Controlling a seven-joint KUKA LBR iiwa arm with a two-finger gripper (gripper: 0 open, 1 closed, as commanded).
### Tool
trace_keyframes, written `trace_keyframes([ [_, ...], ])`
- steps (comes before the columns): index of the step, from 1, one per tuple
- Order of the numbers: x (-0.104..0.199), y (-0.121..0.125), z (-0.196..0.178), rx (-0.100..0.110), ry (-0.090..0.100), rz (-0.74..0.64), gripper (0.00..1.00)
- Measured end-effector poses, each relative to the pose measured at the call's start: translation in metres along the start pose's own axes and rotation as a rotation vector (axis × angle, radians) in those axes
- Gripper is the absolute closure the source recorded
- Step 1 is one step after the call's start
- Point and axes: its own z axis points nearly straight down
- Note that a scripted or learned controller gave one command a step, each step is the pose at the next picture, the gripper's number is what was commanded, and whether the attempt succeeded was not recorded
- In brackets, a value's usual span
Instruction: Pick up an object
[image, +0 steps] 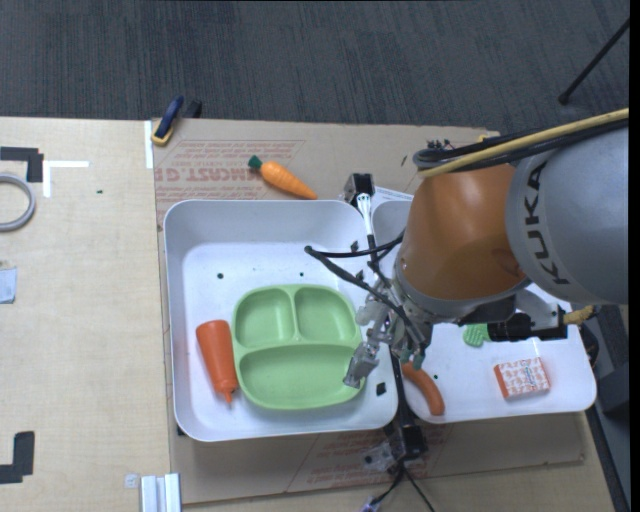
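Here, claw (362, 362) over the green plate (296, 345), grip unclear; orange bottle (217, 358) lengthwise, cap toward the camera.

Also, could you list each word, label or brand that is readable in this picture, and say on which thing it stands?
"KUKA": black letters on the grey robot arm, reading downwards at a slant.
Red mirrored print on the brown cardboard sheet under the bins: reversed and faint, too unclear to read surely.
Red and white pattern on the small orange box in the right white bin: too small to read.
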Motion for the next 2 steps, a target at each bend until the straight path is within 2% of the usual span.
trace_keyframes([
  [1, 0.0, 0.0, 0.0, 0.0, 0.0, 0.0, 0.0],
  [2, -0.0015, 0.0004, -0.0097, -0.001, -0.003, 0.004, 1.0],
])
